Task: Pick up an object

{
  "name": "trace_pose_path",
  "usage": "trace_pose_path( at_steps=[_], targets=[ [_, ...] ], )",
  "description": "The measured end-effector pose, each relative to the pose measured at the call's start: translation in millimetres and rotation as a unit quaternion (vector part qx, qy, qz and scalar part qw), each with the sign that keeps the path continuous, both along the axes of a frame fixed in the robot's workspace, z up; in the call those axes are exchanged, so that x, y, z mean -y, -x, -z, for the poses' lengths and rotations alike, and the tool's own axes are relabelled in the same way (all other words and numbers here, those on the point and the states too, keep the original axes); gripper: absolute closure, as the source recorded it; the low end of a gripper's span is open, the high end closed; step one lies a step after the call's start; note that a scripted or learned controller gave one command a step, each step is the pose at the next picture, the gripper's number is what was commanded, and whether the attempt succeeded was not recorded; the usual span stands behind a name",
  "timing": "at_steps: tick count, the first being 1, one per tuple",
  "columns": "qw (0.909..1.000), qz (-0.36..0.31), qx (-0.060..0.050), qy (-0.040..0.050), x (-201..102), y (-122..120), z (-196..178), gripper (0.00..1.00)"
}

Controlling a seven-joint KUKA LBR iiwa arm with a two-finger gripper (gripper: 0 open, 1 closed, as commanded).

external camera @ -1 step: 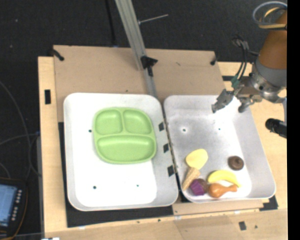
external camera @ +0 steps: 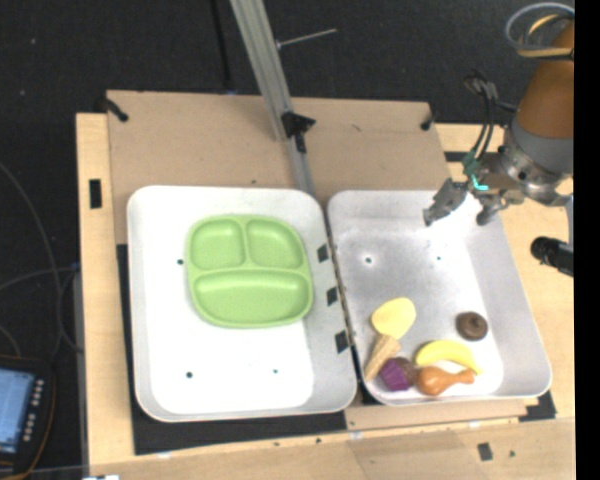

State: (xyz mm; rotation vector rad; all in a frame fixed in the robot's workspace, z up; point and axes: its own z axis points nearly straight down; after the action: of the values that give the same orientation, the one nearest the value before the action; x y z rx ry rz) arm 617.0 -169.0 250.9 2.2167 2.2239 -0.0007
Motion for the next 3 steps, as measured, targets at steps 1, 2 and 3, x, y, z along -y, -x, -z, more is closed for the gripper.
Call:
trace_pose_path(
  at_steps=[1,2,3],
  targets=[
    [1.0000,0.001,-0.002,0.0001,6,-8,49,0.00],
    [1.0000,0.002,-0.002,0.0001,10,-4,92,0.00],
    [1.0000,0.003,-0.002,-0.0001,11,-3,145,0.00]
  ],
)
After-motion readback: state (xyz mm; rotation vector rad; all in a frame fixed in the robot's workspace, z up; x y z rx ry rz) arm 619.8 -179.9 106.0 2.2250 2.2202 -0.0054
